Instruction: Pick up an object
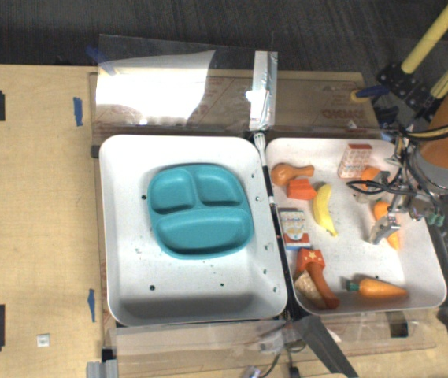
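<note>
My gripper [385, 227] hangs low over the right side of the right bin [424, 258], reaching in from the right, with cables around the wrist. A small orange piece [397, 240] lies right beside its tip, and another orange piece [380, 209] sits just above it. Whether either one is touched I cannot tell. To the left in the same bin lie a yellow banana [323, 209], an orange drumstick-shaped toy [290, 172], a red-orange block [302, 189] and a small printed box [292, 227]. A carrot [377, 288] rests near the front wall.
The left bin [121, 274] holds a teal divided plate [200, 209]. A pink box [356, 160] sits at the right bin's back, and a red starred box [310, 257] and a brown bread-like toy [314, 286] at its front left. Yellow poles rise at the top right.
</note>
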Tool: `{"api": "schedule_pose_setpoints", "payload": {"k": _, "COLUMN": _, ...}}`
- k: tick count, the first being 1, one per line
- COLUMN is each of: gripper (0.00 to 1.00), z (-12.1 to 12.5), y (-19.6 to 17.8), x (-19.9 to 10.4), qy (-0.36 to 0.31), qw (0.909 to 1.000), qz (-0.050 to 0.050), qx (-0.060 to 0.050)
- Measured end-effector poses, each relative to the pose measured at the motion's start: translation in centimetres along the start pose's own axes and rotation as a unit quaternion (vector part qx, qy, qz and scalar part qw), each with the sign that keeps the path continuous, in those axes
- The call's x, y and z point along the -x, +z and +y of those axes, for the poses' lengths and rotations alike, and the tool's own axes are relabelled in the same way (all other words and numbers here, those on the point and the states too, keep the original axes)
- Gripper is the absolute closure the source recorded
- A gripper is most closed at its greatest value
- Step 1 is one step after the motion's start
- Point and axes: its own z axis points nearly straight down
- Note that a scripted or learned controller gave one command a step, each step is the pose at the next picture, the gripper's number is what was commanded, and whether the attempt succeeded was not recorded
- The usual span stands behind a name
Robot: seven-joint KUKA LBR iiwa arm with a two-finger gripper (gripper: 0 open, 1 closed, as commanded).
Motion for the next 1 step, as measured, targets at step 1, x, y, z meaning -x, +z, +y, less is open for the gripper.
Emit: {"api": "schedule_pose_setpoints", "payload": {"k": 1, "gripper": 1.0, "z": 0.05, "y": -1.48, "x": 0.44, "qy": -0.001, "qw": 1.0, "qz": -0.007, "qx": -0.002}}
